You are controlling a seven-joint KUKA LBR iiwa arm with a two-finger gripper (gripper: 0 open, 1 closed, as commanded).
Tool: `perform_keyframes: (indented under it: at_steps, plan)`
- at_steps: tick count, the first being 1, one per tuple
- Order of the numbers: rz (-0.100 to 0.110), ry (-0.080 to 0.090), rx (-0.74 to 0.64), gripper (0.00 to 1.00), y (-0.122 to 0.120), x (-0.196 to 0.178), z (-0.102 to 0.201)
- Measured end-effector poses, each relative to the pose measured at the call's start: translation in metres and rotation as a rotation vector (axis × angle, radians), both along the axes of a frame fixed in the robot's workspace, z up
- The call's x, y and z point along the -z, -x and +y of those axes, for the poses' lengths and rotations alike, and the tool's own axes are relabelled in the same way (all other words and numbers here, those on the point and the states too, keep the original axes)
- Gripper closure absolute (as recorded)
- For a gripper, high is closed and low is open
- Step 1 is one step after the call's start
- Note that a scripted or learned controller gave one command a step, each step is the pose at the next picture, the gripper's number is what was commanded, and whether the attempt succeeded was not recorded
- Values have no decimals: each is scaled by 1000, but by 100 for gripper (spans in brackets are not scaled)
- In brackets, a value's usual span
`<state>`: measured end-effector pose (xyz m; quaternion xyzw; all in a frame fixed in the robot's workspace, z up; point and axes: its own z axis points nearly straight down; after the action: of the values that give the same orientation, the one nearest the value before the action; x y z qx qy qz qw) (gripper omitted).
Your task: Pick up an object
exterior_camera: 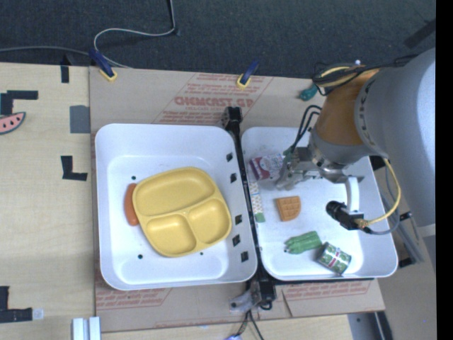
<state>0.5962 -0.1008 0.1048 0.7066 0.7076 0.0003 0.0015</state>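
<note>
— Where's the hand [289,176] right now?

— Down in the right bin [375,257], toward its far left corner, just beside the divider between the two bins. The grey arm [396,126] with its orange band [340,115] comes in from the right edge of the bench [42,190] and bends down over it.

— Open or closed?

— I cannot tell from here; the wrist hides the tips.

— What's it near?

— A crumpled wrapper with red and white print [263,167] lies right at the hand, against the bin's left wall. Whether they touch, I can't say. Just nearer us sits a small tan waffle-like square [288,207], apart from the hand.

— Anything else in that bin?

— A green toy piece [303,242] near the front edge, and just right of it a small green can lying on its side [333,257], close to the front right corner.

— And the left bin [113,261]?

— A yellow divided plate [182,210] in the middle, lying flat, with something orange [130,205] peeking out along its left rim, partly under it.
</note>
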Motion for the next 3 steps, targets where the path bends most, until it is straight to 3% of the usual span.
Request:
perform_keyframes:
  at_steps: [1,2,3]
  plan:
    - [0,0,0,0,0,0,0]
    - [1,-1,-1,100,0,-9,1]
    - [1,-1,-1,0,0,-9,1]
